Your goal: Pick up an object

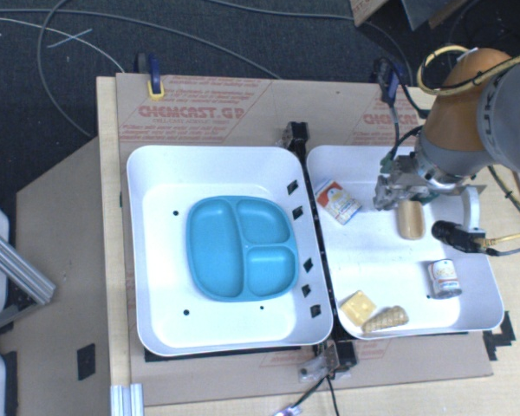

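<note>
At the near edge of the right bin [481, 315], around 6 o'clock, lie a yellow sponge-like block [357, 308] and a tan bread-like piece [386, 319], touching. At 3 o'clock sits a small can [444, 278]. In the left bin [147, 232] rests a blue divided plate [241, 247]. Farther, at 11 o'clock in the right bin, is a red-and-white packet [337, 201]. The gripper [397, 189] hangs at 12 o'clock over that bin, just beside a tan cylinder [410, 219]; whether its fingers are apart or together, I cannot tell.
</note>
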Robot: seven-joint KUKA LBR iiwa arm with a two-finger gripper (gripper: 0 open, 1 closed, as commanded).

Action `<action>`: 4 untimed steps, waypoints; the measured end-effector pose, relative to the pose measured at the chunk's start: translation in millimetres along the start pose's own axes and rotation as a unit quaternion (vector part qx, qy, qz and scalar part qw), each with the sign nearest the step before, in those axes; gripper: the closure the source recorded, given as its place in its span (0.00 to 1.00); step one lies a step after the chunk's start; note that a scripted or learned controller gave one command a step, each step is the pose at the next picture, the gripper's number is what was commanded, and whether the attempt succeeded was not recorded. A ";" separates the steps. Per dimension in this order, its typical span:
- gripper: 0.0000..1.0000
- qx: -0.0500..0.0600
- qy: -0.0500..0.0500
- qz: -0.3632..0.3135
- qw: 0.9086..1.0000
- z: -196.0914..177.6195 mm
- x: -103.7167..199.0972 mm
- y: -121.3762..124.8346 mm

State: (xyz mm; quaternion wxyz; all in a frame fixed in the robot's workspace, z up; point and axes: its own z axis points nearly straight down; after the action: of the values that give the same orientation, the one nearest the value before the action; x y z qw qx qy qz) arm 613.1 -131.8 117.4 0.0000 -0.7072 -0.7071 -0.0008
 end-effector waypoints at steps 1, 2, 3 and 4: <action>1.00 -0.003 -0.002 0.000 1.000 -61.9 -7.8 4.0; 1.00 -0.004 -0.002 -0.001 1.000 -125.3 -11.9 11.6; 1.00 -0.003 -0.001 -0.001 1.000 -170.9 -11.9 12.9; 1.00 0.002 0.001 -0.002 1.000 -164.1 33.5 5.2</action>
State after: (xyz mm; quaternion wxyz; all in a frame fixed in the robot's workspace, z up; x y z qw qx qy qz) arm 618.1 -98.5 281.6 0.0016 -0.7055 -0.7087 -0.0001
